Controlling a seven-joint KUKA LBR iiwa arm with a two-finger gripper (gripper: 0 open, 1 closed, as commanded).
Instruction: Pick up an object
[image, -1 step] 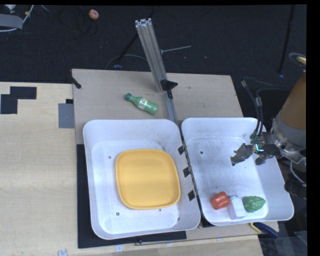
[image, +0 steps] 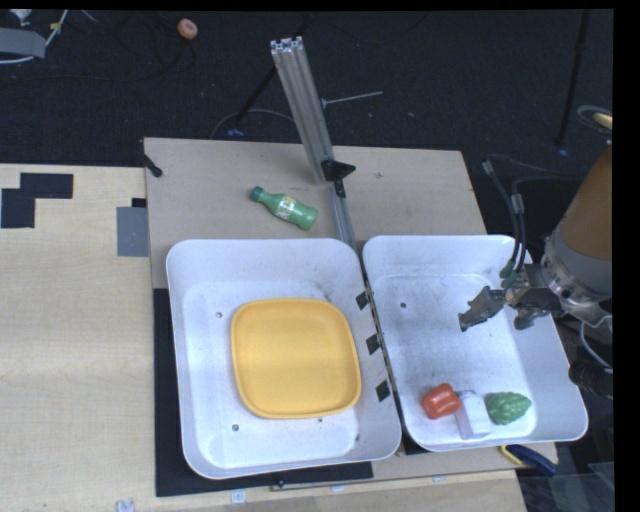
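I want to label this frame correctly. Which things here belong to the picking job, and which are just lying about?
For the job:
- claw, above the right bin
- red object in the right bin
- green object beside it
- yellow plate in the left bin

Lying about:
- green bottle on the bench behind the bins
- metal rail

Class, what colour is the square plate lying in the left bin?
Yellow; the camera view shows the plate clearly.

Even, dim overhead light, soft shadows, slightly blurry, dark surroundings.
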